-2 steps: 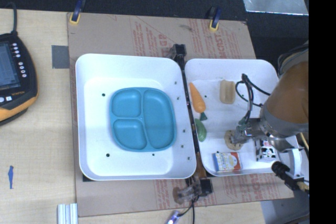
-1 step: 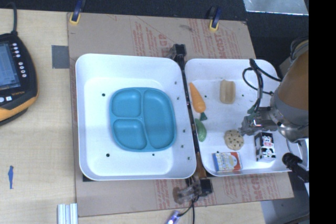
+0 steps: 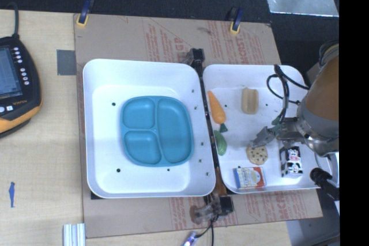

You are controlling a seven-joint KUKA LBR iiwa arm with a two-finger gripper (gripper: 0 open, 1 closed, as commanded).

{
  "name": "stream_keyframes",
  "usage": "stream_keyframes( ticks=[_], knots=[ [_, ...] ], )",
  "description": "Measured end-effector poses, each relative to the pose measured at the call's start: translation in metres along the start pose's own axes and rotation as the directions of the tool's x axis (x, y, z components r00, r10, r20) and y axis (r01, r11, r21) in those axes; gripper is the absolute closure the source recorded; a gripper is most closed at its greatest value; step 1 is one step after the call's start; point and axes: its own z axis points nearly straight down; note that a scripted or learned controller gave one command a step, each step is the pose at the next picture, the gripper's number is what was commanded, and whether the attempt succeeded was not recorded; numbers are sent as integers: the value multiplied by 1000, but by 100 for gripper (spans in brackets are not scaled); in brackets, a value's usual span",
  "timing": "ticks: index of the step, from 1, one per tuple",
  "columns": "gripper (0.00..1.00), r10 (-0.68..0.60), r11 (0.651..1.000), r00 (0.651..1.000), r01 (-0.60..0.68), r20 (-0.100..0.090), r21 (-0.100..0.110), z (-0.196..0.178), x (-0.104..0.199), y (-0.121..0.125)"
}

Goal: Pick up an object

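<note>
Reaching in from the right, the pincer (image 3: 266,136) hangs low in the right bin (image 3: 230,75), just above a round speckled cookie (image 3: 257,154); whether it is released or clenched I cannot tell. Around it lie a tapered orange carrot (image 3: 216,106), a tan bread piece (image 3: 249,101), a small flat box (image 3: 249,177) and a cow-patterned carton (image 3: 292,161). A smooth blue divided plate (image 3: 156,129) sits in the left bin (image 3: 95,124).

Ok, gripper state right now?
Gripper: over the right bin, just above the cookie. Open or closed cannot be told; nothing seen in its grasp.
</note>
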Motion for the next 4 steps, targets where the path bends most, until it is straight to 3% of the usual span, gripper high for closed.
stream_keyframes(
  ticks=[1, 2, 3, 4],
  knots=[
    [0, -1, 1000, 1000, 1, 0, 2, 77, 12, 23],
    [100, -5, 1000, 1000, 5, 4, -4, 64, 10, 25],
    [0, -5, 1000, 1000, 5, 4, -4, 64, 11, 25],
    [100, -8, 1000, 1000, 8, 5, -3, 54, 10, 25]
  ],
)
